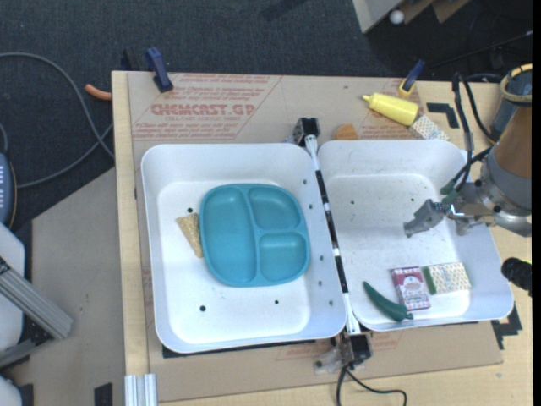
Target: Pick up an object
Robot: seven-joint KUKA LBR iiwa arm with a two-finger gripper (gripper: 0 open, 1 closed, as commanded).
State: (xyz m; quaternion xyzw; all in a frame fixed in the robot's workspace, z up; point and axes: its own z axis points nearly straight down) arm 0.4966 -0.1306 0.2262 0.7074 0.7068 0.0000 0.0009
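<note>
The pincer (420, 222) hangs over the right bin (372, 172), near the middle of its floor, on an arm that reaches in from the right. Whether it is open or closed cannot be told from the camera view, and nothing is seen gripped in it. The candidate objects in this bin lie toward the near edge, below the pincer in the view: a small red packet (410, 288), a pale patterned sponge (448, 277) touching it on the right, and a green curved tool (385, 302) just beside the packet on the left. The red packet sits almost directly below the pincer, so the shortest approach is judged to be a move toward the near edge followed by a descent. The green tool's long axis runs diagonally, from upper left to lower right, so gripping it would call for a wrist turn to close across that axis. The left bin (169, 311) holds a blue divided plate (254, 233) and a tan piece (191, 229) tucked at its left rim, well apart from the pincer.
</note>
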